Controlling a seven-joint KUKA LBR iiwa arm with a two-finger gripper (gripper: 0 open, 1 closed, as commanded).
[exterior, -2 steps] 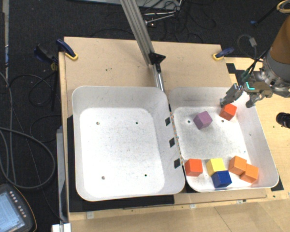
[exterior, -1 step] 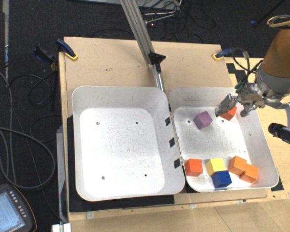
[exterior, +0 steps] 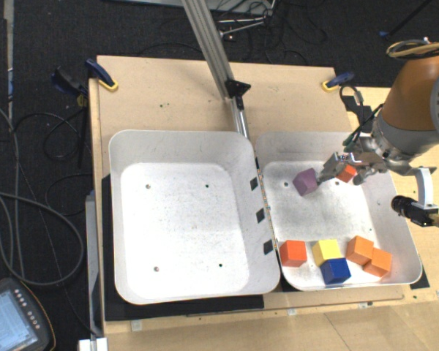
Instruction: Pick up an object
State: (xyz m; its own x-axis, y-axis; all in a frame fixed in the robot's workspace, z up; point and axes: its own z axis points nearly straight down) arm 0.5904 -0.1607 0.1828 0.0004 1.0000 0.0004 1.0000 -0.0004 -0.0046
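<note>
A purple block is seen just left of the gripper, in the right bin; a small orange block is held between the fingers; nearer the camera, orange, yellow and blue blocks are lined along the bin's front.

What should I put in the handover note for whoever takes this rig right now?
Gripper: low over the right bin, upper part; whether its fingers are open or shut cannot be read from this view.
Blocks: a purple block lies just to the gripper's left, and a small orange block sits right at the gripper. Along the bin's near edge are an orange cube, a yellow cube, a blue cube and two more orange blocks.
Done: the arm is down at the blocks.
Left: no block is visibly held or lifted, so the pick is not confirmed.
</note>
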